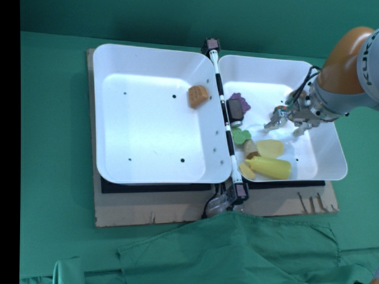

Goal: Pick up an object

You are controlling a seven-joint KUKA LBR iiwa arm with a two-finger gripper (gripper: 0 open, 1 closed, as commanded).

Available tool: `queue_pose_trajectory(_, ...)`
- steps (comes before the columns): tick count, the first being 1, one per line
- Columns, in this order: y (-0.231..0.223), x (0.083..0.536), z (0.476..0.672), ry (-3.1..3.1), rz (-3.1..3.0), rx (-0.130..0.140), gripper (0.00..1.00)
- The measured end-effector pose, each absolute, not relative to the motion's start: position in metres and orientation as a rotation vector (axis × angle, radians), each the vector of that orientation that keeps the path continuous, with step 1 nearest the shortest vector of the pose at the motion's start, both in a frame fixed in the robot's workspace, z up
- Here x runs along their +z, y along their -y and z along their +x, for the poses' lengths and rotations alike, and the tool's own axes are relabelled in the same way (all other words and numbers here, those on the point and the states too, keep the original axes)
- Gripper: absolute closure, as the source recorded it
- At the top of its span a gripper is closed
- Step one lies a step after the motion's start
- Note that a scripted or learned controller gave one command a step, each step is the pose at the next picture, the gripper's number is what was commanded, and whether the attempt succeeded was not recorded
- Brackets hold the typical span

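Candidates sit in the right bin (331, 158), front-left corner: yellow corn-like piece (271, 167), pale yellow slice (270, 148), green item (240, 136), purple grapes (240, 102) up by the divider. Gripper (288, 123) hovers over bare bin floor just right of them, fingers spread, nothing between them. So nothing is picked yet; descent, closing and lift all remain. Items are crowded together near the wall, which could foul a clean pinch. Orange piece (198, 96) lies alone in the left bin (118, 58).
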State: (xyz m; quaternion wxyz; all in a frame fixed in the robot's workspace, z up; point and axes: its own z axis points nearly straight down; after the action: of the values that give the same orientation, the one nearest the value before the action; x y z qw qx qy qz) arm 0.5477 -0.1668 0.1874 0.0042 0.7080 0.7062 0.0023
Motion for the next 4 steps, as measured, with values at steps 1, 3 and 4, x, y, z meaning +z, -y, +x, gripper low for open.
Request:
queue_pose_trajectory(1, 0.177, 0.224, 0.521, -2.211, 2.222, 0.004, 0.00)
queue_pose_trajectory(3, 0.166, 0.230, 0.583, -2.206, 2.218, 0.008, 1.00)
queue_pose_trajectory(4, 0.188, 0.185, 0.540, -2.204, 2.219, 0.017, 1.00)
